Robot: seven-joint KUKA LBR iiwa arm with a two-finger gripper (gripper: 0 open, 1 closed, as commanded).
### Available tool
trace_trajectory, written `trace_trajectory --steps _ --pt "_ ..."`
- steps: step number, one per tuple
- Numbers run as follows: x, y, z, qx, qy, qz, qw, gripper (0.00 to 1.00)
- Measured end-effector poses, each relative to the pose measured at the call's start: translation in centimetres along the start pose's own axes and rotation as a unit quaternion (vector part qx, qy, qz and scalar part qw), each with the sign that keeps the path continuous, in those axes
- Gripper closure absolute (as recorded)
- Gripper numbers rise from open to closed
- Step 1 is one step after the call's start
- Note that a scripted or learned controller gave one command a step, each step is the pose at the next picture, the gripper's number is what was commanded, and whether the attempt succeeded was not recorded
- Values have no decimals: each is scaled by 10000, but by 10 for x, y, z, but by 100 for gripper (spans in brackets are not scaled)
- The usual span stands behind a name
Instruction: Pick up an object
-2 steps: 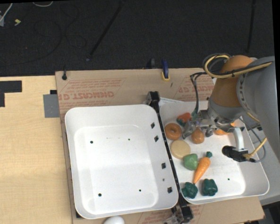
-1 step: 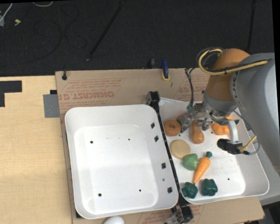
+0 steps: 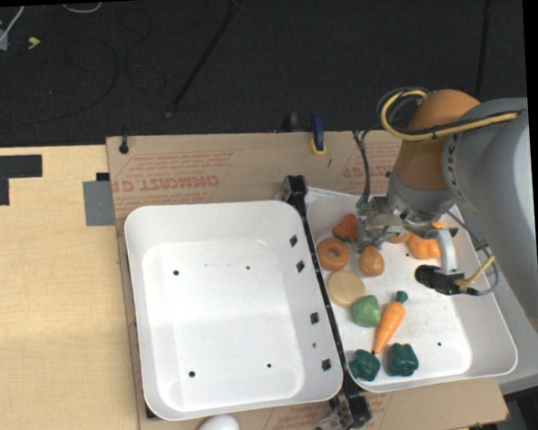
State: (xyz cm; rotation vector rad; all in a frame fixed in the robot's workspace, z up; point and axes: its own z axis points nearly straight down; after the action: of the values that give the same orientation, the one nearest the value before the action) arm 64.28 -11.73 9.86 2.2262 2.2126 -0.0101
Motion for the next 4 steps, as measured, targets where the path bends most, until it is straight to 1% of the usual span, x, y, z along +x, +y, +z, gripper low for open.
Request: trace_trajectory --steps 1,2,3,4 --pt "-2 0 0 -1 -35 -10 10000 0" --pt "-12 -45 11 13 25 -16 10000 0" --pt "39 -8 11 -10 39 -54 10000 0" --pt "11 -31 11 15 33 -26 10000 0"
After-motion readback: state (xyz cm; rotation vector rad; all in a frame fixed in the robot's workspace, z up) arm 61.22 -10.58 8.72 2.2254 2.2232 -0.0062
